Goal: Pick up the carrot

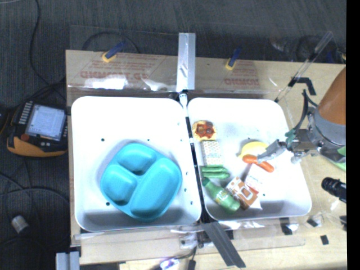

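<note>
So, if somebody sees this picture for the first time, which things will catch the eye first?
Most likely the big turquoise plastic divided tray, which lies in the left shallow white bin. Next comes the cluster of small toy foods in the right shallow white bin, among them the small orange carrot beside a yellow rounded piece. The tool reaches in from the right, close to the carrot.

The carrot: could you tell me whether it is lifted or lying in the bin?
Lying in the right bin. The carrot rests on its floor beside the yellow item, with the claw close above.
</note>
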Tool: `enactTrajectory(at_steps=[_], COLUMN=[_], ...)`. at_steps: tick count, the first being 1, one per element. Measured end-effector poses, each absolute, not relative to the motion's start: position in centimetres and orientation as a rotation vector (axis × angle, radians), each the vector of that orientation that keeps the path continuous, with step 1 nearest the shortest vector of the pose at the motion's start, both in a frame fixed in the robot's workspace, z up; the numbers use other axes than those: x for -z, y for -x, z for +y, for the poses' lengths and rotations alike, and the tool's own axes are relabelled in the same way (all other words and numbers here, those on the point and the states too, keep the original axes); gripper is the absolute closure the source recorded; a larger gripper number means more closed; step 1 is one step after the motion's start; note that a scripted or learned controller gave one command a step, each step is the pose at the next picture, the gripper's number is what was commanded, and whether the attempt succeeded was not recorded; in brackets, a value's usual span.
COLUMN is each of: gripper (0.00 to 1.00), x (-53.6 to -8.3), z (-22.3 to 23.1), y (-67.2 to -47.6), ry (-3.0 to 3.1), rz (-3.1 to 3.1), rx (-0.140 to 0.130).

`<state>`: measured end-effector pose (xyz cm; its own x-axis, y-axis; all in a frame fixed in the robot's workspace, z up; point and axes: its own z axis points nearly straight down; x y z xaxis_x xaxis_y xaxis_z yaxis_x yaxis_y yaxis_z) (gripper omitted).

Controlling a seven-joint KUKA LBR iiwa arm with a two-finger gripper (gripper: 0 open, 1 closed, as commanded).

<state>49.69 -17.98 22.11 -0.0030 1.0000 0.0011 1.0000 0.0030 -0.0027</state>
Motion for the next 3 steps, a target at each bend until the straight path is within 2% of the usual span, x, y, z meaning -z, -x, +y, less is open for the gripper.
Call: enactTrajectory(at_steps=[1,2,3], gripper=[0.0,0.0,0.0], x=[-17.2,-14.2,-10.6], z=[-16.1,-11.3,-10.6], y=[-56.5,-62.3,-66.0], ry=[1.846,1.73,1.619], rz=[-2.541,-2.622,-2.699], rx=[-0.001,-0.002,-0.002])
